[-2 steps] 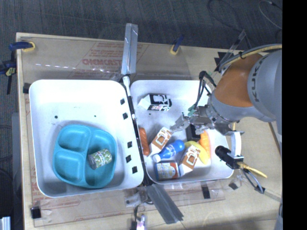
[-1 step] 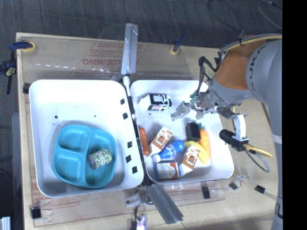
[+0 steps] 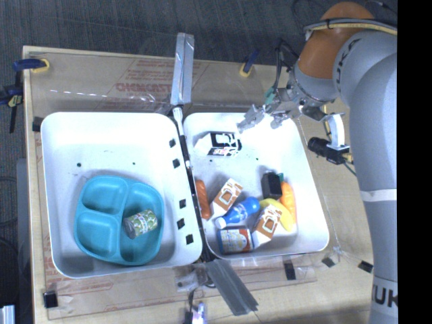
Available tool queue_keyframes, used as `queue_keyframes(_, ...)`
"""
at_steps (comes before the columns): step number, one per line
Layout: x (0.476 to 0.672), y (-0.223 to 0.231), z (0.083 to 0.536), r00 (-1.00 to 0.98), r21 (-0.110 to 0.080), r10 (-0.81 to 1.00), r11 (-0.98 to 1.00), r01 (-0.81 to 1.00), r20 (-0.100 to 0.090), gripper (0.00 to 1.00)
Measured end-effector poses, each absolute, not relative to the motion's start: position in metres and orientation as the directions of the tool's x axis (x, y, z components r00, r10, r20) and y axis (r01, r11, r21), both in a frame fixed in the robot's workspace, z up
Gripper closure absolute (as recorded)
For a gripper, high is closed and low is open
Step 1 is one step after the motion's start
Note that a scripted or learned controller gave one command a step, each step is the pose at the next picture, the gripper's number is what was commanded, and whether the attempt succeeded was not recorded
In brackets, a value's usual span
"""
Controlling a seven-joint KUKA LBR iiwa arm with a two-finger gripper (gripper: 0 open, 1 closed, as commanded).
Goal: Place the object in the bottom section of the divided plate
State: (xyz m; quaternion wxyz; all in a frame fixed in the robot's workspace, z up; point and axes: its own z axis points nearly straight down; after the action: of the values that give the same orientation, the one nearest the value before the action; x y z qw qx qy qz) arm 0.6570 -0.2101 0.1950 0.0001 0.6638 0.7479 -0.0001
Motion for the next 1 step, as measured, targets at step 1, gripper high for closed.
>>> queue_keyframes(1,0.6573,-0.209,0.1838,-0.112,-0.002,0.994,0.112,0.994,0.0,0.0)
